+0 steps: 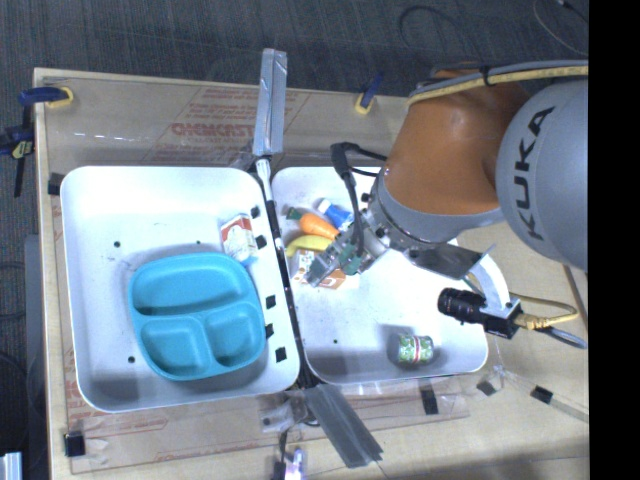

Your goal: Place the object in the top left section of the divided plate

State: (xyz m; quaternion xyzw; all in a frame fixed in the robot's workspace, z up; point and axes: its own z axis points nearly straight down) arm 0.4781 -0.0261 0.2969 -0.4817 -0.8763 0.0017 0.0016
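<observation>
Overhead, the grey KUKA arm (520, 158) with its orange band reaches in from the right and covers much of the upper part of the right bin (370, 353). Beside it, touching along a shared central rim, sits the left bin (100, 218), and both rest on a bench (150, 108) with printed red lettering near its far edge. Next in size, the blue divided plate (197, 314) lies flat in the lower middle of the left bin, with 1 long section along its upper side and 2 smaller sections below. A small red and white packet (237, 236) lies just above the plate's upper right corner, close to the central rim. In the right bin, the gripper (330, 266) is lowered over a cluster of toy food near the bin's left wall; whether it is released or clenched cannot be told, since the clutter hides it. That cluster includes a yellow banana (310, 243), an orange carrot-like piece (316, 225) just above it, and a blue item (335, 211) beyond that; which of these is the task's object cannot be told. Well apart from them, a small green can (415, 348) lies on its side near the right bin's lower edge.
</observation>
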